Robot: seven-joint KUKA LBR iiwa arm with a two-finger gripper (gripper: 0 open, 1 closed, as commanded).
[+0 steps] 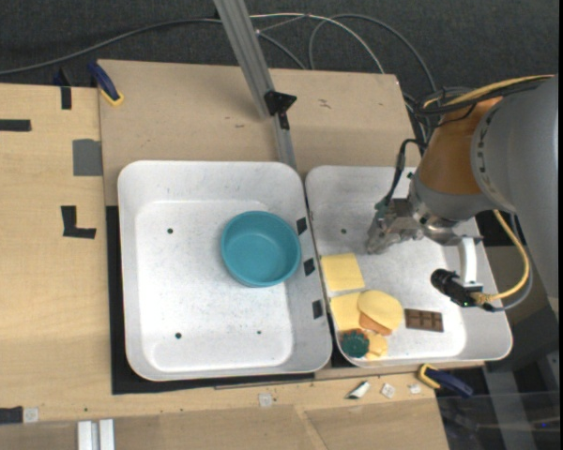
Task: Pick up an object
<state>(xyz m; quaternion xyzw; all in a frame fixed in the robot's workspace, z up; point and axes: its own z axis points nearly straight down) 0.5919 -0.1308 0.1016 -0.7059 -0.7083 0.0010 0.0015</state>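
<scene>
The gripper (pixel 375 242), jaw state I cannot tell, hangs over the right bin (pixel 352 190), just beside the yellow square block (pixel 342 272) — probably light and rigid, best pinched across opposite flat edges.

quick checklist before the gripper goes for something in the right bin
1. Gripper over the right bin: ok.
2. Holding anything: cannot tell.
3. Targets in reach: ok; yellow block, yellow disc, brown bar and a small teal piece lie toward the near end.
4. Target spacing: not ok; disc, teal piece and other yellow bits are clustered.
5. Teal bowl out of the way in the left bin: ok.
</scene>
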